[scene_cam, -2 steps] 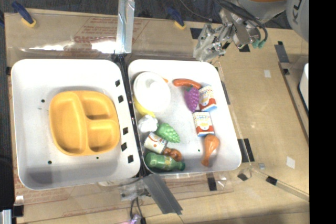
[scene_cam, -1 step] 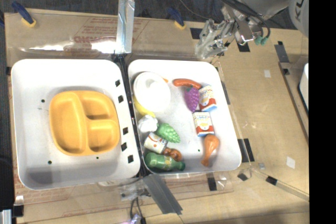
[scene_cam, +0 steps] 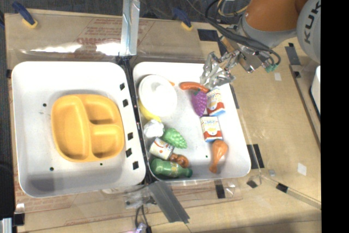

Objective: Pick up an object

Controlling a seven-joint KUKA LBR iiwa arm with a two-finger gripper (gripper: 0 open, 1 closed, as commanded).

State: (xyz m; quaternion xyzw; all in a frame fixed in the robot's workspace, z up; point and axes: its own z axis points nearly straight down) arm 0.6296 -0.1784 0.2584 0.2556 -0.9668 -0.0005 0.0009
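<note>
My gripper (scene_cam: 216, 75) hangs over the far right corner of the right bin (scene_cam: 240, 142), its metal fingers spread apart with nothing between them. Just below it lie a red-orange sausage (scene_cam: 192, 86), a purple bunch of grapes (scene_cam: 199, 102) and a small red-and-white carton (scene_cam: 215, 101). Further toward the front are a second carton (scene_cam: 210, 128), an orange chicken drumstick (scene_cam: 218, 154), a green leafy vegetable (scene_cam: 175, 138), a small can (scene_cam: 161, 147) and a green bottle (scene_cam: 170, 169). A white bowl on a yellow plate (scene_cam: 157, 96) fills the bin's far left.
The left bin (scene_cam: 27, 172) holds a yellow divided tray (scene_cam: 87, 127). A metal strip (scene_cam: 130, 27) stands upright behind the divider between the bins. Cables and the arm's orange band (scene_cam: 275, 0) loom over the right bin's far right corner.
</note>
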